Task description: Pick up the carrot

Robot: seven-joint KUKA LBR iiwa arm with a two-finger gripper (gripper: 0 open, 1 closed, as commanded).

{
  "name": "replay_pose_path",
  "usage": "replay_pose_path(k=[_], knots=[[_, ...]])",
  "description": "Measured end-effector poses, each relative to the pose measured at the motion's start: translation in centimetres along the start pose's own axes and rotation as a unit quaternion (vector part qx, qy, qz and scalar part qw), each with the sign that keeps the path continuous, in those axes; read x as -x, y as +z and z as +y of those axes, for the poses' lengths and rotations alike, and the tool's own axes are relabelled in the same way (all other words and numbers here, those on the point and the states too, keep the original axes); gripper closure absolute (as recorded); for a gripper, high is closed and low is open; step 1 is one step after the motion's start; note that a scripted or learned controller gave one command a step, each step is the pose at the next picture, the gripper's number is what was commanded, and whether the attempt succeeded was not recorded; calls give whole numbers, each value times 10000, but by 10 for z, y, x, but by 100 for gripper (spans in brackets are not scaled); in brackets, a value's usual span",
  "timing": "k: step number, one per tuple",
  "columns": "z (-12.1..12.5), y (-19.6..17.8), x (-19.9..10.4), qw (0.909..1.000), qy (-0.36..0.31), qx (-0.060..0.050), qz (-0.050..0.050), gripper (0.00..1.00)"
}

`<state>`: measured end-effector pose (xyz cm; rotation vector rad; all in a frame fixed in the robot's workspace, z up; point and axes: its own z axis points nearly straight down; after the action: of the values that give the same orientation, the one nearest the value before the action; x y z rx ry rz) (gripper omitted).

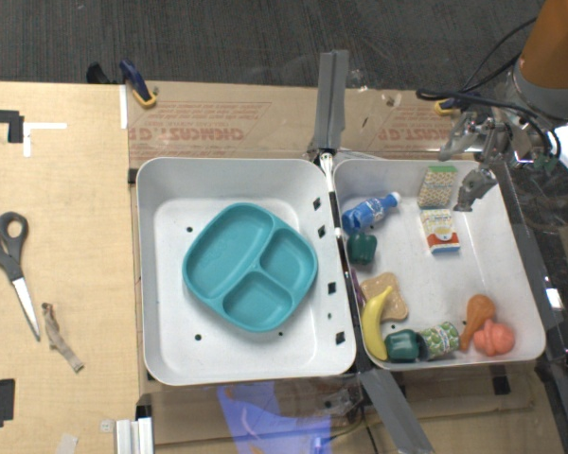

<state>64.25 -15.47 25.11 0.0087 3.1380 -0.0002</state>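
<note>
Cardboard and pale wood frame 2 white bins on the bench. Your carrot [477, 316] lies in the right bin [511, 253], near corner, touching a pink toy [496, 338]. Likely a light, stiff, smooth toy: take it across its middle. Little room by the wall. The claw [478, 173] hangs over the far edge; whether it's open I can't tell.

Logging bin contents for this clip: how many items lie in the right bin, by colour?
Blue: 1, bottle
Green: 3, pepper, cup, can
Yellow: 1, banana
Orange: 1, carrot
Pink: 1, toy
Tan: 1, bread
Boxes: 2
Total: 10
</note>
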Motion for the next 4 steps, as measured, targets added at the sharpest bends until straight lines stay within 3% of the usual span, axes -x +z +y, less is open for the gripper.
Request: replay_pose_path(k=[1,2,3,4], knots=[[28,43,-70,9937,1121,-2,18,0],[46,34,-146,9995,-313,2,14,0],[18,142,-137,9983,579,-2,-17,0],[18,142,-137,9983,579,-2,-17,0]])
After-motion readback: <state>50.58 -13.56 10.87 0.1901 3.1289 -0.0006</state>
